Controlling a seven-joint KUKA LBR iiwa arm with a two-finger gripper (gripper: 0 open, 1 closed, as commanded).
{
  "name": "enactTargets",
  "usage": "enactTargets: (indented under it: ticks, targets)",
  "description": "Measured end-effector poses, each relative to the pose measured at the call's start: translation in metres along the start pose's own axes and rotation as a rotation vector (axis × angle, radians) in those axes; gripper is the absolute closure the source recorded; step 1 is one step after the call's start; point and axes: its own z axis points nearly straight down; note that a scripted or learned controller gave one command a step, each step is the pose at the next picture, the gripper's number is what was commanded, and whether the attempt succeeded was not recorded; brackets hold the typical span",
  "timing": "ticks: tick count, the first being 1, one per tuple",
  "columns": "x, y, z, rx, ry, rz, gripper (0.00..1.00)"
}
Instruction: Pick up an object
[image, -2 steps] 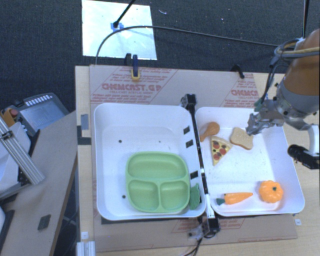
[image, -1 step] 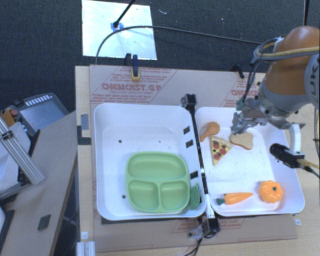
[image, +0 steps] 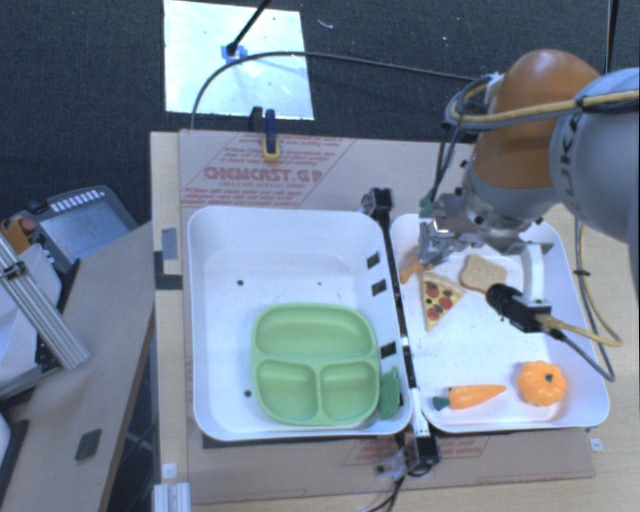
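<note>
I count two white bins: the nine o'clock bin (image: 250, 255) and the three o'clock bin (image: 480, 345). One green divided plate (image: 310, 365), one pizza slice (image: 438, 298), one toast slice (image: 483, 272), one carrot (image: 470, 396), one orange pumpkin (image: 541, 383), one small green scrap (image: 389, 393).

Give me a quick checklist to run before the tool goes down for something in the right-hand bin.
1. Tool over the right bin: ok. The tool hangs above the upper left corner of the right bin.
2. Target within easy reach: ok. The pizza slice lies just below the tool.
3. Target apart from neighbours: ok. The bread slice lies close to it but not touching.
4. Tool's grip state: cannot tell.
5. Orange piece as a target: not ok. It sits against the bin wall.
6. Other items out of the way: ok. The carrot and pumpkin lie at the bin's near edge.
</note>
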Motion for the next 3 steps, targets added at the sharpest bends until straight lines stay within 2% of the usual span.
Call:
enactTargets:
  ticks: [2, 3]
  targets:
    - [0.095, 0.035, 0.022, -0.002, 0.000, 0.000, 1.00]
    - [0.093, 0.034, 0.022, 0.000, 0.000, 0.004, 0.00]
